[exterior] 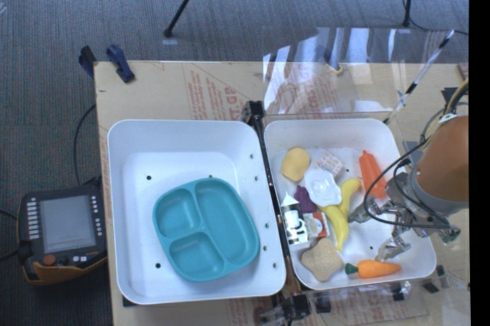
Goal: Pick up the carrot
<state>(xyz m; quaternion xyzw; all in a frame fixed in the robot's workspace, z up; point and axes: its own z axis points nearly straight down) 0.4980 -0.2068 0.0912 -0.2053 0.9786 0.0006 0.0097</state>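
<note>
Two white bins sitting side by side on the table (176, 91), the right bin (337, 127) crowding toy food together, likely as a picking heap. Lying along its near wall, apart from the pile: the carrot (372, 268), green tip pointing left, beside a bread slice (321, 259). Hovering just above it and gripping nothing: the jaws (394, 244); how wide they are standing, cannot tell. Resting alone in the left bin (134, 145): a teal divided plate (205, 229). Red mirrored lettering on the table, not readable.

Red print on the bench board (222, 99) — too blurred to read.
</note>
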